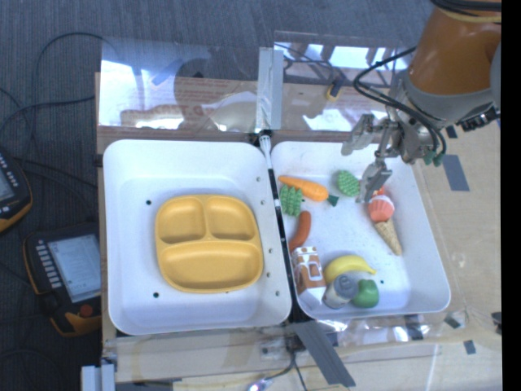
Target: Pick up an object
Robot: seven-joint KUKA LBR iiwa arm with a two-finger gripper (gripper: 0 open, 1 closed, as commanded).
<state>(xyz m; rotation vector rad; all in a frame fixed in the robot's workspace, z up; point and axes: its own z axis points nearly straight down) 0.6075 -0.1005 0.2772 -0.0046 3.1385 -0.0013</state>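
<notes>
Gripper (pixel 368 168) hangs over right bin (pixel 431 243), near its far edge; fingers spread apart, nothing between them, one tip low beside ice-cream cone (pixel 385 221). Green ridged toy (pixel 348 183) lies just left of that tip; either could be intended pick, target unclear from this angle. Carrot (pixel 304 188) and sausage (pixel 299 230) lie along the divider. Banana (pixel 348 266), small carton (pixel 307 268), grey piece (pixel 340 290) and green ball (pixel 366 294) crowd near corner, hence harder to isolate. Left bin (pixel 122 243) holds yellow divided tray (pixel 210 243), well apart.

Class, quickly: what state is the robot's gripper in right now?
Gripper: jaws open, holding nothing, above the right bin near the ice cream cone.
</notes>
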